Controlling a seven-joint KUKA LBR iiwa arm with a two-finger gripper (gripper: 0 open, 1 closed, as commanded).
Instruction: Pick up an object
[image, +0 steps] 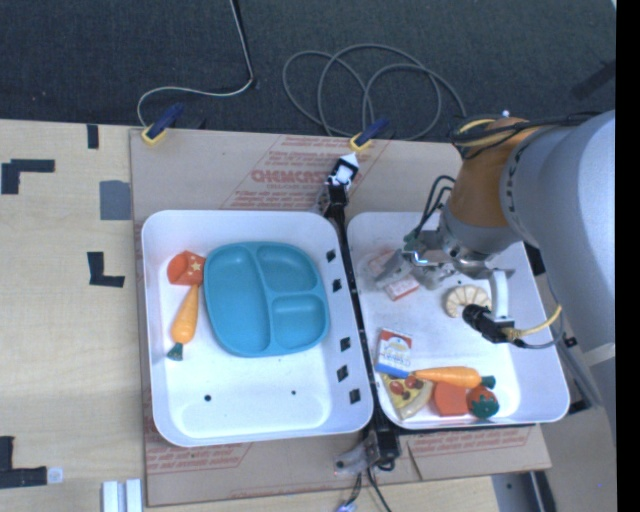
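The claw (428, 262) sits low in the right bin (535, 345), at that bin's upper middle. Whether it is spread or pressed together cannot be determined. A small packet (398, 288) lies just left of the claw, with a crinkled wrapper (381, 264) beside it. A round cracker-like piece (466, 299) lies just right of the claw. Below the claw: a small carton (394, 351), a carrot (449, 377), a pizza slice (406, 397), and a red tomato (483, 402). The left bin (250, 415), left of the claw, contains a blue divided plate (265, 298) and a second carrot (185, 314).

Toy food (447, 388) – strewn flat, right bin (535, 405).
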